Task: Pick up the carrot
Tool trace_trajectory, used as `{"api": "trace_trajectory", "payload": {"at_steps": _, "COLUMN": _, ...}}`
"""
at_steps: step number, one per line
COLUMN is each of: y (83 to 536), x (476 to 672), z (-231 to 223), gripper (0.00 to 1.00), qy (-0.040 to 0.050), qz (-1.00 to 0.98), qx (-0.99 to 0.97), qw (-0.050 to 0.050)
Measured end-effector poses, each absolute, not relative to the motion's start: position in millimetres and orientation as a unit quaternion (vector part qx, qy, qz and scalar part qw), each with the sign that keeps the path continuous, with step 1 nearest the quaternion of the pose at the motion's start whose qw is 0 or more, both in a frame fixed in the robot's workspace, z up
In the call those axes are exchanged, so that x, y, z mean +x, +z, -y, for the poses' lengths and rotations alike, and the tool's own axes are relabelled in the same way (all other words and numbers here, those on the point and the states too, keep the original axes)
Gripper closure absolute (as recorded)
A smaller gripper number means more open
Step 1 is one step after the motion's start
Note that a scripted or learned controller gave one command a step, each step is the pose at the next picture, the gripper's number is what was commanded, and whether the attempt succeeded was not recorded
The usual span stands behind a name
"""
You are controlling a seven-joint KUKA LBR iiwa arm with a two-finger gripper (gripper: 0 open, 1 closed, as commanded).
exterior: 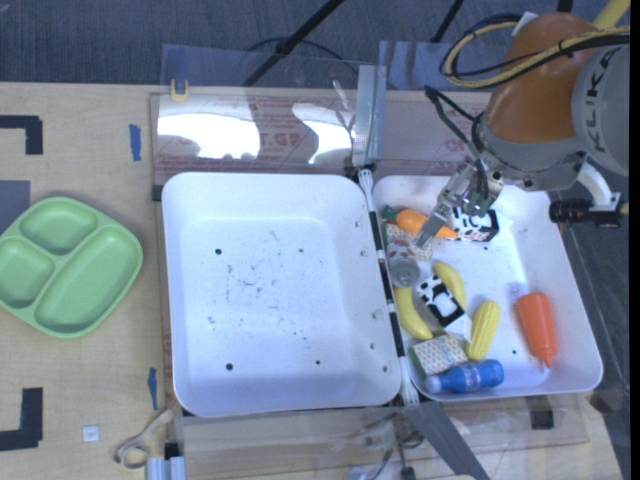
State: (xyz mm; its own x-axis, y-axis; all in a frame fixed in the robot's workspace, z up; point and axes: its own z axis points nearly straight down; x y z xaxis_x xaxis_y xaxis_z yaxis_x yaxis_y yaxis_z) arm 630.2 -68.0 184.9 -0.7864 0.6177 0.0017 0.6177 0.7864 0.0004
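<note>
A long orange carrot (537, 326) lies near the right wall of the right bin (575, 268), pointing toward the front. My gripper (447, 216) hangs low over the back left part of that bin, well away from that carrot. Right beside its tip lies a smaller orange piece with a green end (408, 220), partly hidden by the gripper. Nothing is visibly held.
The right bin also holds two bananas (408, 313), a corn cob (484, 328), a blue bottle (466, 377), two black-and-white blocks (440, 301), a waffle-like piece (440, 351) and a grey disc (403, 270). The left bin (200, 208) adjoins it. A green divided plate (65, 265) sits far left.
</note>
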Motion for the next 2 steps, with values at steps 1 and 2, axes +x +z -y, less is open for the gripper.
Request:
{"api": "trace_trajectory", "payload": {"at_steps": 1, "y": 94.8, "x": 656.5, "z": 98.7, "gripper": 0.00, "qy": -0.0018, "qz": 0.917, "qx": -0.398, "qw": -0.001}}
{"api": "trace_trajectory", "payload": {"at_steps": 2, "y": 109.9, "x": 660.4, "z": 100.3, "gripper": 1.00, "qy": -0.0030, "qz": 0.918, "qx": -0.397, "qw": -0.010}}
